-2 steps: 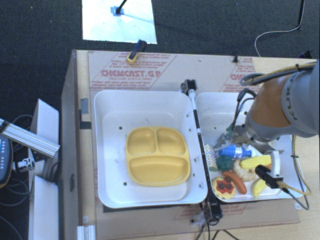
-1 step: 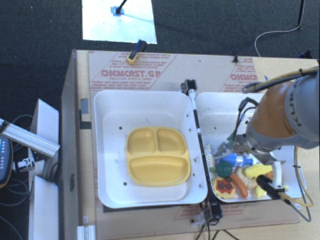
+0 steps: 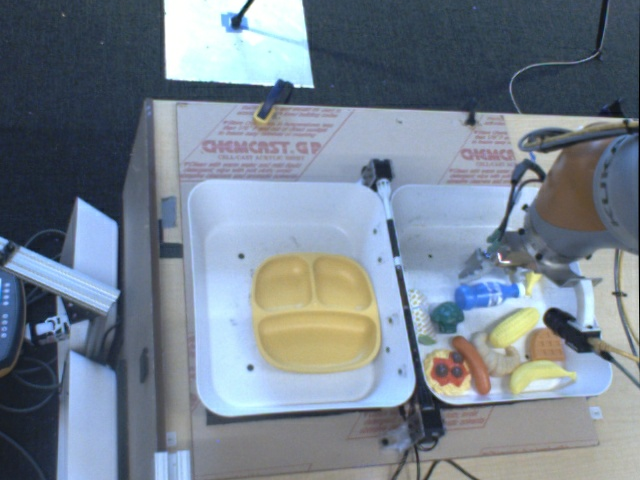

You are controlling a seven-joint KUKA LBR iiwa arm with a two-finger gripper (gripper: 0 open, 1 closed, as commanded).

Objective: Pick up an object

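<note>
While the gripper [image 3: 492, 260] hangs low in the right bin [image 3: 440, 208], just above the blue bottle [image 3: 487, 293], we cannot make out its state, and nothing sits visibly in its hold. We take the bottle as the likeliest target: it lies on its side in the middle of that bin, apart from the other toys. We judge it light, stiff and smooth plastic, rounded enough to roll or slip, so we would pinch across its body near the middle. Close by lie a green piece [image 3: 447, 316], a corn cob [image 3: 513, 324], a sausage [image 3: 470, 363], a pizza slice [image 3: 447, 372], a banana [image 3: 541, 375] and a cookie [image 3: 545, 345]. These crowd the near side, while the far half of the bin offers open floor. Across the divider, the left bin [image 3: 220, 298] holds a yellow tray [image 3: 315, 311]
</note>
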